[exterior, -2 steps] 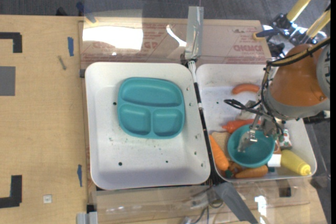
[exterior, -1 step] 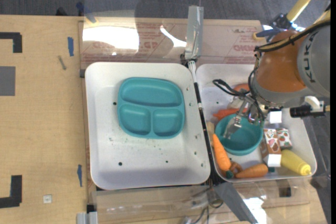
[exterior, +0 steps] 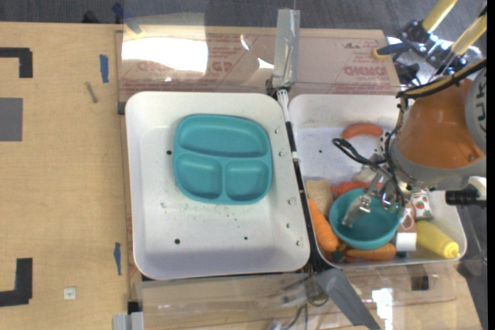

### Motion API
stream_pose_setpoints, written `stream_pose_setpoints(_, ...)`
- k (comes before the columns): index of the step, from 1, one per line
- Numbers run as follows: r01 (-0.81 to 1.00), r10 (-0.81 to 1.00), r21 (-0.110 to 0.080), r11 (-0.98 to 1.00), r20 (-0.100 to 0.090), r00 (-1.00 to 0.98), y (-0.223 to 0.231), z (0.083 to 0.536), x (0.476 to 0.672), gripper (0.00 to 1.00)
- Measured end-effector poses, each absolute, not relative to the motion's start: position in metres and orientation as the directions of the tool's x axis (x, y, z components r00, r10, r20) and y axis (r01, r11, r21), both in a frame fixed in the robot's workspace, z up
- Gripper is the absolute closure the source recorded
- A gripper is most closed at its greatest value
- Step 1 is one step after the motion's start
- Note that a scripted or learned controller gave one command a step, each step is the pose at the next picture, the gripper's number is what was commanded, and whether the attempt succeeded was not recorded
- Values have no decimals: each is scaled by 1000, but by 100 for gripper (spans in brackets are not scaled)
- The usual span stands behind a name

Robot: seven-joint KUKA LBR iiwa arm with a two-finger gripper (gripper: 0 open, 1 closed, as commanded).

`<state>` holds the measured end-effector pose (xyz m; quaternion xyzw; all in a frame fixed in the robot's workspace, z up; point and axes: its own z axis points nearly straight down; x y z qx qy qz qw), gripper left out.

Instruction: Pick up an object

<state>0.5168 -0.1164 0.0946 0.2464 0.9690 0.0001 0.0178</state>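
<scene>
Gripper (exterior: 370, 206) is down in the right bin (exterior: 325, 127), fingers (exterior: 352, 216) hanging over the teal bowl (exterior: 367, 226). Metal finger tips sit inside the bowl's rim outline, near its centre-left. Can't tell how far apart the fingers are, or whether they touch the bowl; nothing visibly between them.

Around the bowl: carrot (exterior: 323, 229) just left of it, lying front-to-back along the bin's left wall. Orange/red pieces (exterior: 348, 188) just behind the bowl, partly hidden by the wrist. Yellow bottle (exterior: 433, 240) w/ white cap just right of the bowl, lying on its side. White item w/ red spots (exterior: 418, 205) behind the bottle, too small to identify. Orange sausage-shaped thing (exterior: 362, 130) further back in the bin.

Orange band (exterior: 437, 131) of the arm is above and right of the fingers.

Left bin (exterior: 147, 166), well left of the fingers, holds a teal divided plate (exterior: 223, 158), three compartments. Both bins on the bench (exterior: 54, 166).
</scene>
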Motion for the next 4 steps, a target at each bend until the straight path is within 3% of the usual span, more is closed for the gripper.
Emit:
stream_pose_setpoints(1, 483, 483, 5, 875, -13, -875, -109, 90, 576, 0)
stream_pose_setpoints(2, 557, 557, 5, 831, -11, -831, -125, 90, 522, 0)
stream_pose_setpoints(3, 653, 653, 13, 757, -36, -756, -106, 94, 489, 0)
stream_pose_setpoints(4, 690, 690, 9, 723, -10, -723, -93, 90, 593, 0)
